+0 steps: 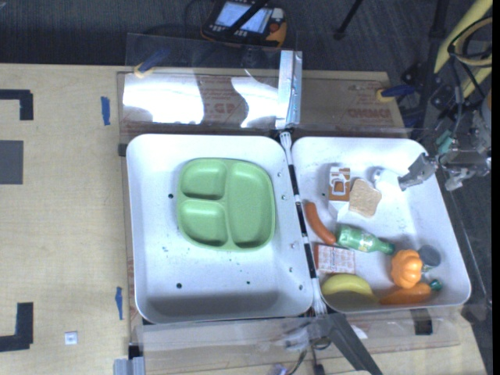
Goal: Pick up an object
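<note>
The gripper hangs over the upper right rim of the right bin, and whether it is parted or closed cannot be told from this view; nothing shows in its grasp. Taking the green bottle as landmark: just above it lie a tan bread slice and a small brown-and-white carton, whose print is too small to read. To the bottle's left an orange hot dog runs along the bin's inner wall. Below left sit a red-and-white packet — writing illegible — and a yellow banana against the near rim. Below right, a small orange pumpkin touches a carrot. Bare floor lies to the bottle's right, toward the far rim. Far left of the bottle, the left bin holds a green divided plate with open room all round.
</note>
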{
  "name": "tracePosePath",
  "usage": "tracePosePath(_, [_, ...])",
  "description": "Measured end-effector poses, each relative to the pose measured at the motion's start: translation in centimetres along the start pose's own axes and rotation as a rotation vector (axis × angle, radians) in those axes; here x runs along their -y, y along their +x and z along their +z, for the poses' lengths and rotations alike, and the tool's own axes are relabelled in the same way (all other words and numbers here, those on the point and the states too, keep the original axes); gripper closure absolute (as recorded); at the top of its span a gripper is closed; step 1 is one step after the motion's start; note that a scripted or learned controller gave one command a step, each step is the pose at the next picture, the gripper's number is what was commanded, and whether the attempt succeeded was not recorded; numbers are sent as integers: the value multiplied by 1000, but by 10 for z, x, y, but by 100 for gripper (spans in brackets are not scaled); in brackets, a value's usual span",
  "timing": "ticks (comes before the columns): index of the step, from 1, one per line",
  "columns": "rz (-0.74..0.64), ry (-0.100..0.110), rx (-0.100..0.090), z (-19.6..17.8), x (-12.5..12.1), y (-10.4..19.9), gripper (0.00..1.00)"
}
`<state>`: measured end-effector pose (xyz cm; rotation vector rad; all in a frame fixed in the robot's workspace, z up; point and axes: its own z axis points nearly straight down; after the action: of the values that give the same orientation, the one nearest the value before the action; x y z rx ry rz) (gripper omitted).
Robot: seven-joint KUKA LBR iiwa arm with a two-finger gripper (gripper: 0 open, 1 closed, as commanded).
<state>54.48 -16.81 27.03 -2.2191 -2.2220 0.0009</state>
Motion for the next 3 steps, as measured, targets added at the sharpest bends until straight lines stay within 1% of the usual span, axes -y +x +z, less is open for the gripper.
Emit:
tracePosePath(1, [-233, 0, 0, 77, -54, 81, 0])
tracePosePath(2, [-89, -36, 10, 155, -44, 58, 0])
tracePosePath(3, [-153, -40, 16, 163, -79, 57, 0])
